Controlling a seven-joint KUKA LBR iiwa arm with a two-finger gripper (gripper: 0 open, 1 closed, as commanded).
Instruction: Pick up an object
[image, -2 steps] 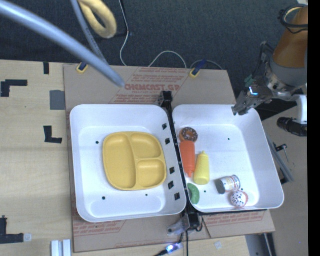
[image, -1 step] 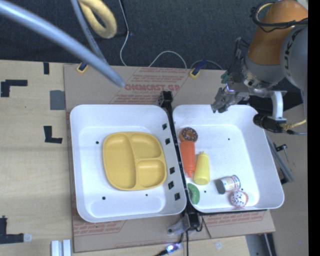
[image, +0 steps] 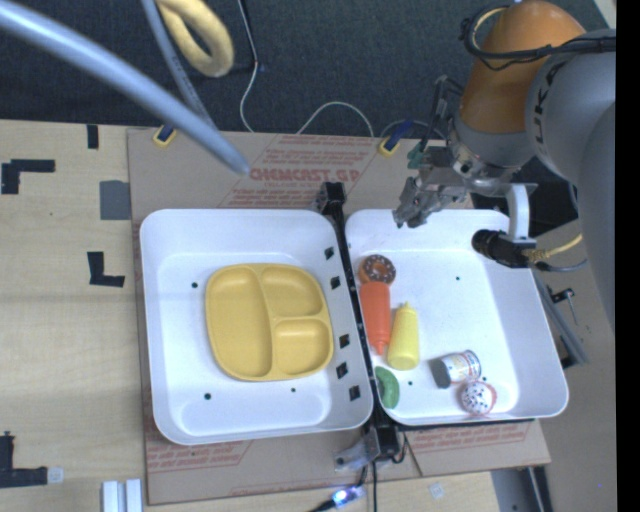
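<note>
My gripper (image: 413, 213) hangs over the far left corner of the right bin (image: 520, 300), above the bin floor, with nothing seen between its fingers. Below it along the bin's left side lie a brown sprinkled doughnut (image: 377, 268), an orange carrot (image: 376, 314), a yellow bottle (image: 404, 337) and a green piece (image: 387, 386). Near the front right sit a small can (image: 459, 367) and a white dotted ball (image: 478, 398).
The left bin (image: 170, 300) holds a yellow divided plate (image: 268, 320). A black divider (image: 342, 290) runs between the bins. A grey tube (image: 120, 75) and a yellow loop (image: 198, 35) cross the upper left. The arm's orange band (image: 510, 70) is at upper right.
</note>
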